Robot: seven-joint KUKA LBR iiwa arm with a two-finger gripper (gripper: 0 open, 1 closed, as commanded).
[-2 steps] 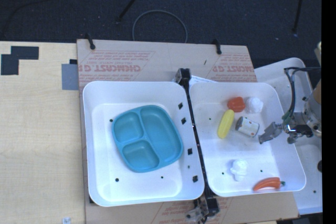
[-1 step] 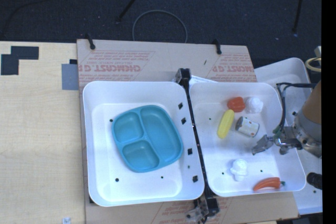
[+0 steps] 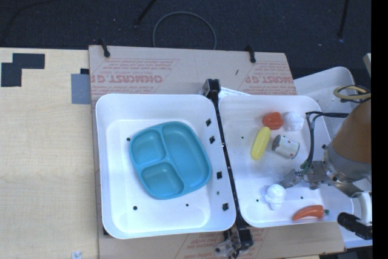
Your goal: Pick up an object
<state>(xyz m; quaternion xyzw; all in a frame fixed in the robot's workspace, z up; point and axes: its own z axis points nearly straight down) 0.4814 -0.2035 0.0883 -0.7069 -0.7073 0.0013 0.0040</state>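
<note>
The camera view looks down on the bench (image 3: pixel 48 148), which carries two white bins side by side. The left bin (image 3: pixel 115 130) holds a blue divided plate (image 3: pixel 168 159) lying flat near its middle. The right bin (image 3: pixel 242 115) holds the loose things, and the yellow corn cob (image 3: pixel 260 142) lying at a slant near its middle serves as landmark.

Just above the cob and to its right lies a small orange-red piece (image 3: pixel 273 120), with a white ball-like piece (image 3: pixel 294 121) touching or just beside it further right. Directly right of the cob lies a small grey and white cylinder (image 3: pixel 285 146) on its side. Well below the cob stands a small white figure (image 3: pixel 275 195), and further right of that, near the bin's lower rim, lies an orange-red sausage shape (image 3: pixel 308 213).

The arm (image 3: pixel 357 142) reaches in from the right edge, its orange band above the wrist, bent low over the right bin's right side. The gripper (image 3: pixel 298 178) points left, low to the bin floor, below and right of the cob and just right of the white figure. Nothing shows between the fingers; how far apart they stand, I cannot tell.
</note>
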